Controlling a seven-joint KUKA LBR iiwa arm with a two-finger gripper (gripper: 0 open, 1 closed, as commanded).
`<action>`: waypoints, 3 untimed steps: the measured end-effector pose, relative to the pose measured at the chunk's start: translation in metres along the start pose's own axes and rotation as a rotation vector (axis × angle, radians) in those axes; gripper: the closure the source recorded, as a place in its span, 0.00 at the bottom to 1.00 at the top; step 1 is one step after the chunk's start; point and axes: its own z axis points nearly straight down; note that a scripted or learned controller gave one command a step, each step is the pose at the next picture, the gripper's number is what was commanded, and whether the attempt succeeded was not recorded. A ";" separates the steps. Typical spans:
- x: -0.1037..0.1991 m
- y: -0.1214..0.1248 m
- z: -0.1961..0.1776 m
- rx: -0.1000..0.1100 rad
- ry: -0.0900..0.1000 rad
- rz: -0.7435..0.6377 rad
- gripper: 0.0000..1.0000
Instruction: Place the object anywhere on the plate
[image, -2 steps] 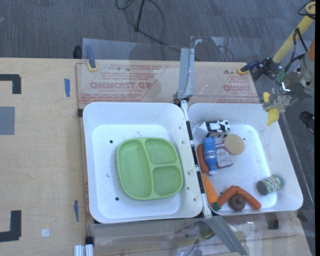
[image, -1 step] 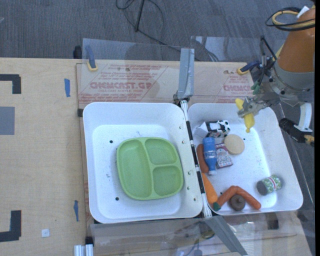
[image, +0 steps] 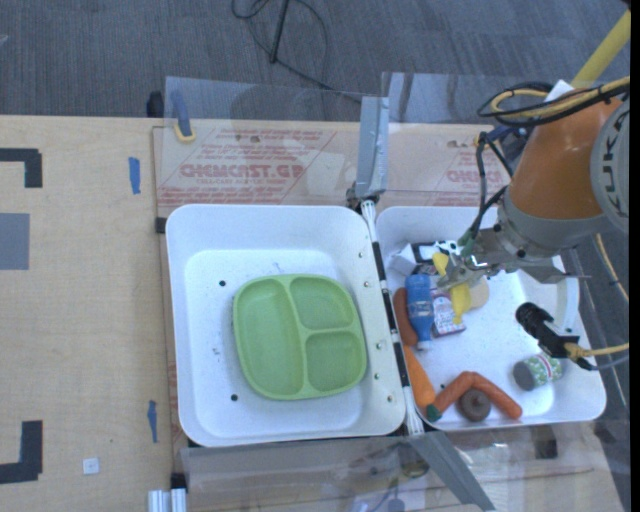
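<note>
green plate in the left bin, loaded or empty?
Empty. All three compartments of the green plate show bare; the blue bottle and carrots lie in the right bin.

A green three-compartment plate (image: 298, 336) lies flat in the middle of the left bin (image: 190, 240).

Even, bright overhead light washes the bench, with the white bins (image: 190, 250) left of the gripper (image: 462, 262) near overexposed, soft short shadows under objects below it, clear panels faintly reflecting, and mild softness blurring fine detail throughout.
</note>
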 end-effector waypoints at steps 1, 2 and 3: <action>0.070 -0.003 0.000 0.002 0.001 -0.180 1.00; 0.100 0.019 0.000 -0.002 -0.001 -0.111 1.00; 0.154 0.004 0.000 0.001 0.001 -0.456 1.00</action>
